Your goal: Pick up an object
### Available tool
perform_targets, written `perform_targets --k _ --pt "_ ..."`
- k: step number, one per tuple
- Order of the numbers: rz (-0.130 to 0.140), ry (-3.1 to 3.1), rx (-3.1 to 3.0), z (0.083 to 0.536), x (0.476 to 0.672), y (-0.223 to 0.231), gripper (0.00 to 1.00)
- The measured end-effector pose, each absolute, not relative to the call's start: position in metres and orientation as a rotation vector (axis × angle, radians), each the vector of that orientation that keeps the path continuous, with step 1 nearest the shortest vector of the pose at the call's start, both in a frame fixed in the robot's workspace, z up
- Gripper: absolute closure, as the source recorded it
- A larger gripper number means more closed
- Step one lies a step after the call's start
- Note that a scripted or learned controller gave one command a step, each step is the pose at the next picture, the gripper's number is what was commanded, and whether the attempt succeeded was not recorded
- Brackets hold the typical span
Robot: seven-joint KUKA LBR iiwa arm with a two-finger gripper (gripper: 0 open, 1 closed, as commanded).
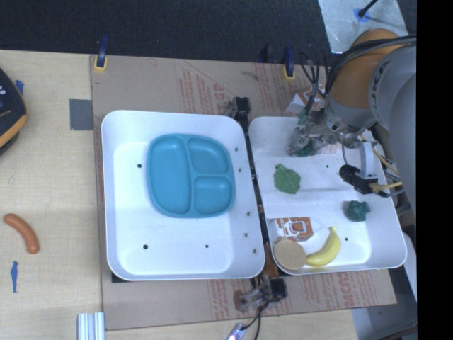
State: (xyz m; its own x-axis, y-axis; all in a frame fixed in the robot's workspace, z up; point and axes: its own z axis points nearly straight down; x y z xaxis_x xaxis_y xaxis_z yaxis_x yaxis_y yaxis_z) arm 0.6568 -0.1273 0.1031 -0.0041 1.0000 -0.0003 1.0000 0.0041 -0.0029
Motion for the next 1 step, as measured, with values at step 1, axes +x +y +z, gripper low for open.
perform_targets --k 1 --pt "0.000 -2.226 -2.215 0.1929 0.6226 -0.0841 1.00"
